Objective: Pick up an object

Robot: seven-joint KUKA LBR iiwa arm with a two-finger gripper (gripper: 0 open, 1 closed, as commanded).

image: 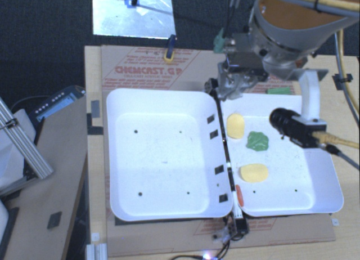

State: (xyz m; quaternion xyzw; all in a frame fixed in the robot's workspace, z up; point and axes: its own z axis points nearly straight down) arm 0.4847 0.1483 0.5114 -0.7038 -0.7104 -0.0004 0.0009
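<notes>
A: Bench surface, entry one: brown cardboard sheet point(152, 67) is lying under two white bins, with dark floor showing in the upper left of the frame and a shiny metal plate point(134, 4) sitting there too.

B: Going left to right?

A: Yes. Left bin point(118, 140) is taking up the middle of the frame, and I am seeing nothing lying in it. Right bin point(315, 197) is sitting touching it along the centre seam. Contents, in order: an orange-red piece point(240, 196) is lying at the seam near the lower edge; a pale yellow piece point(235, 126) is resting near the bin's upper left; a second yellow piece point(254, 173) is lying lower down; a green crumpled object point(258, 141) is sitting between the two yellow ones, slightly to the right.

B: And the arm?

A: Arm is reaching in from the upper right, its wide body hanging over the far edge of the right bin. Gripper point(229, 91) is hovering near the bin's upper left corner, just above the pale yellow piece and apart from it. Whether its fingers are open or closed, I cannot tell; nothing is visibly sitting between them.

B: Step in hand?

A: Judging it as the approach, with no pick made yet. Next move is calling for lining up over one item, likely the nearest yellow piece, and descending onto it.
</notes>
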